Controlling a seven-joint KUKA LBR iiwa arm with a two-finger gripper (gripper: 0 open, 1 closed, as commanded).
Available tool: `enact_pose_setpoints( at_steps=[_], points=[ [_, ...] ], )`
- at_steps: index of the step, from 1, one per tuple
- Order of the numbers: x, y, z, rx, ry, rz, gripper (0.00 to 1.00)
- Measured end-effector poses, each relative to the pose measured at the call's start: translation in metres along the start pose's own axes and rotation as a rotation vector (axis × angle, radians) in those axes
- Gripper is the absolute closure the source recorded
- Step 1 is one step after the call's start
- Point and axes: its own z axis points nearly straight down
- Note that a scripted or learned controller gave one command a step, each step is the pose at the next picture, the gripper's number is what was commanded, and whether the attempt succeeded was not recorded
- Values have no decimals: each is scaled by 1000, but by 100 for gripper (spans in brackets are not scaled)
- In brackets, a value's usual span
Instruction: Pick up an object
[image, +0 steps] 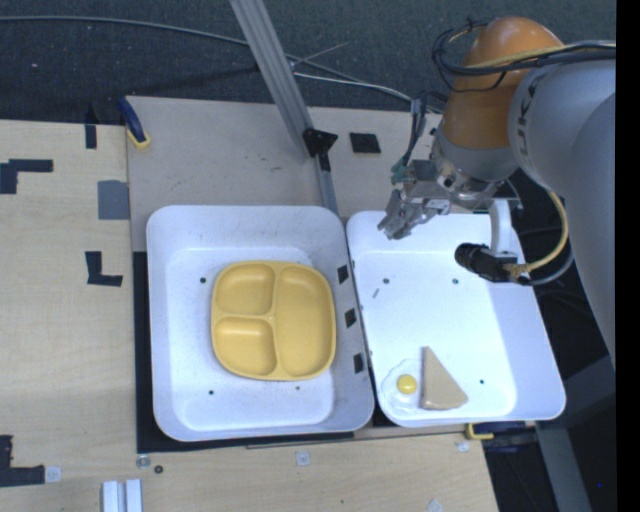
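Two shallow white bins sit side by side on the wooden tabletop (230, 150). The left bin (170, 300) holds a yellow divided plate (272, 320) with three compartments, lying flat near the bin's middle. The right bin (500, 330) holds two small things in its near left corner: a tan wedge-shaped block (440, 382), and just beside it on the left a small yellow round piece (406, 383) resting on a pale disc. The rest of that bin's floor is bare white with a few dark specks.

The hand (398, 222) hangs over the far left corner of the right bin, well apart from the wedge and the round piece. Nothing sits between its fingers; whether they are spread or pressed together cannot be told at this slant. A slim metal pole (285, 85) runs down toward the gap between the bins.
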Motion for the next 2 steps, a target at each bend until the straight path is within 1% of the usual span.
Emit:
enact_pose_setpoints(
  at_steps=[1,2],
  points=[
    [53,-15,1,0,0,-1,100],
    [100,-11,11,0,0,-2,100]
  ],
)
